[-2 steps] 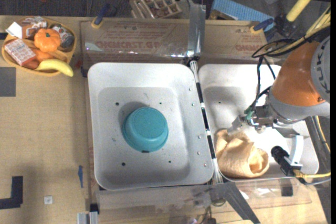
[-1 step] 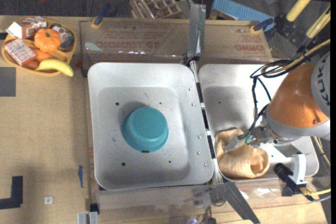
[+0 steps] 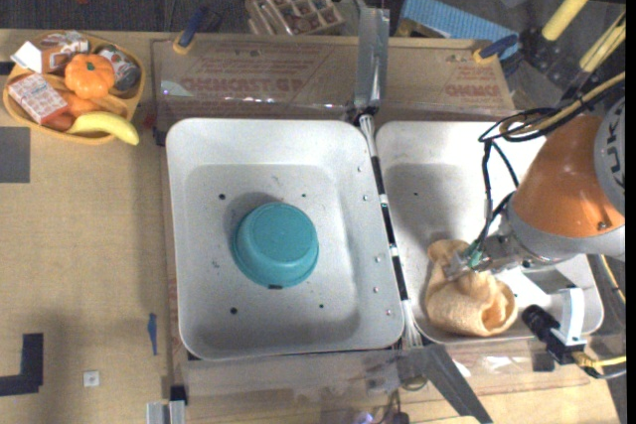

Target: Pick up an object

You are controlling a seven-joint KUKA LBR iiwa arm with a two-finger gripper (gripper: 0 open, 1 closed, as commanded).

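A teal bowl lies upside down in the middle of the left bin. A crumpled tan cloth lies at the front of the right bin. My gripper reaches in from the right and sits down on the top of the cloth, at its upper left part. The arm's orange band hangs over the right side of that bin and hides part of it.
A shallow dish with a small pumpkin, a banana and small boxes sits at the far left of the bench. A clear plastic wall stands behind the bins. Black cables loop beside the arm.
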